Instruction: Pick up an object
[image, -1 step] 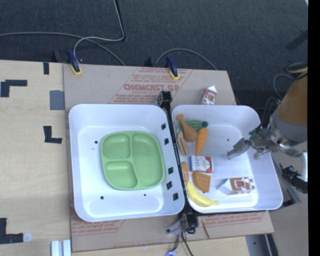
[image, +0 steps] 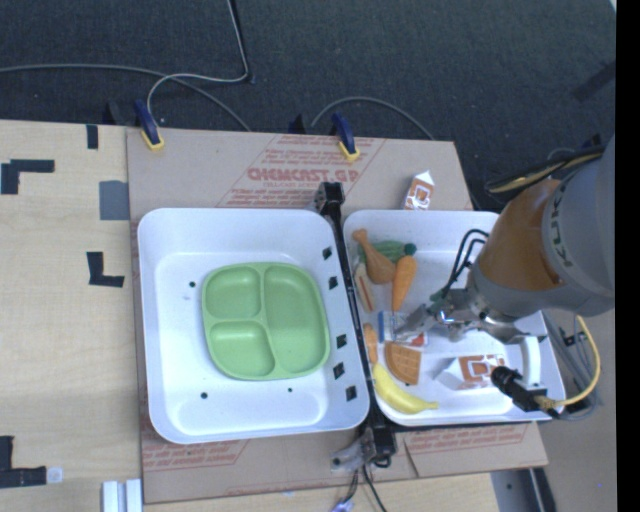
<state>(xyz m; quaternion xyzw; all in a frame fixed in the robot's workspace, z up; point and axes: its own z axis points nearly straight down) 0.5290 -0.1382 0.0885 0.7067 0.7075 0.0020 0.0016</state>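
The right bin (image: 520, 412) holds several toy foods. An orange carrot (image: 402, 281) lies beside a brownish-orange piece (image: 376, 262) with a green top. Toward the front lie a yellow banana (image: 401, 397), a toast slice (image: 404, 363) and a white-and-orange carton (image: 474, 371). My gripper (image: 417, 320) hangs low over the bin's middle, just above the toast slice and right of a small blue-and-white item (image: 384, 327). The carrot's lower end is just up-left of it. Nothing shows plainly in its grasp.
The left bin (image: 170, 250) holds a green divided plate (image: 266, 320). A small white-and-orange carton (image: 421, 190) stands on the cardboard behind the right bin. Black clips line the wall between the bins. The arm's body covers the right bin's right side.
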